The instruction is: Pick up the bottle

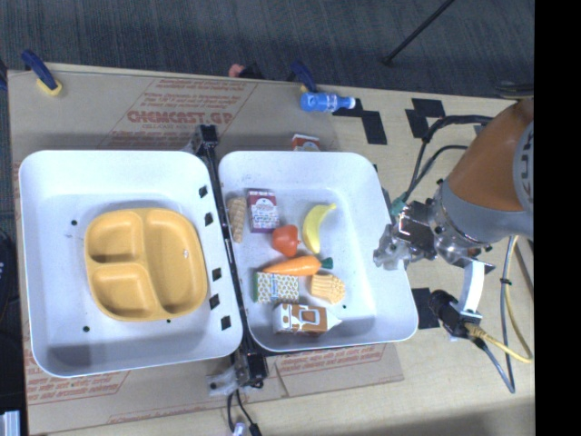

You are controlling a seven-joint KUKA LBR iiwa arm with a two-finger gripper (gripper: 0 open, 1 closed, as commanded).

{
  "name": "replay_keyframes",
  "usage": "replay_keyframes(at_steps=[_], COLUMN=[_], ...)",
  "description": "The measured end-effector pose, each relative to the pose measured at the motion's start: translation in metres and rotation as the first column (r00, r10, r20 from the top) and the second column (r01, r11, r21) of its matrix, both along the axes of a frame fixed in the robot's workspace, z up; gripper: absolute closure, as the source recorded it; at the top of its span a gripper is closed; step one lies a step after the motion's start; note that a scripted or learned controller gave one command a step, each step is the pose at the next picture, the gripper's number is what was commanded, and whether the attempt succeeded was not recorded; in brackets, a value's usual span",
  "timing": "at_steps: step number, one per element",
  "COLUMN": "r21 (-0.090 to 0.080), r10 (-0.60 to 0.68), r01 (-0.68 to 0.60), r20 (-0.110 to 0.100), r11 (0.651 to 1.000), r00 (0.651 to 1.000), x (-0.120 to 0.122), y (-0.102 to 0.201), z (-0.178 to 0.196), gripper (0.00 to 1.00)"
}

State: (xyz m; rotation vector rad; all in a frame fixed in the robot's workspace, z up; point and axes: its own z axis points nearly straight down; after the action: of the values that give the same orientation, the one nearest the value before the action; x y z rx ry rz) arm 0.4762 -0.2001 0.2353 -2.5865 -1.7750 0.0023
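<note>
Plainly, the pick has not begun. The gripper (392,246) hangs over the right bin's (345,157) outer rim, at 3 o'clock of that bin, with nothing visibly caught in it. Whether it is spread or pressed together I cannot tell, since the slant of the view and the blur hide that.

Nearest to it, at its 9 o'clock inside the bin, lies a heap of toy food: a banana (316,225), a tomato (285,239), a carrot (292,265) and a carton (304,319) toward 6 o'clock of the bin. None of these reads as a bottle.

The one bottle-like thing is a small blue bottle (325,103). It lies on its side on the bench (136,107), outside both bins, just past the right bin's 12 o'clock edge. From the gripper it sits at about 11 o'clock and well apart, with the bin's corner between them.

Farther out, at 9 o'clock, the left bin (109,157) holds a yellow tray (145,263), which has no part in this.

So nothing is done yet and everything is left — the reach, the descent, the closing, the lift. If the blue bottle is the target, the arm must leave the bin and travel up toward 11 o'clock. I judge that a long reach from where it hangs. The bottle, being round and lying flat, may roll away if it is nudged off-centre.
</note>
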Motion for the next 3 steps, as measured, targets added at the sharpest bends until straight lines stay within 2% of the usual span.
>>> replay_keyframes(at_steps=[1,2,3], r21=[-0.003,-0.003,-0.005], r10=[-0.191,-0.170,-0.217], r01=[0.191,0.170,0.217], r20=[0.001,0.003,0.003], r11=[0.982,0.986,0.976], r00=[0.982,0.986,0.976], x=[-0.0002,0.0003,0.0000], y=[-0.0031,0.0020,-0.0029], z=[-0.0001,0.0068,0.0050], gripper=[1.00,1.00,1.00])
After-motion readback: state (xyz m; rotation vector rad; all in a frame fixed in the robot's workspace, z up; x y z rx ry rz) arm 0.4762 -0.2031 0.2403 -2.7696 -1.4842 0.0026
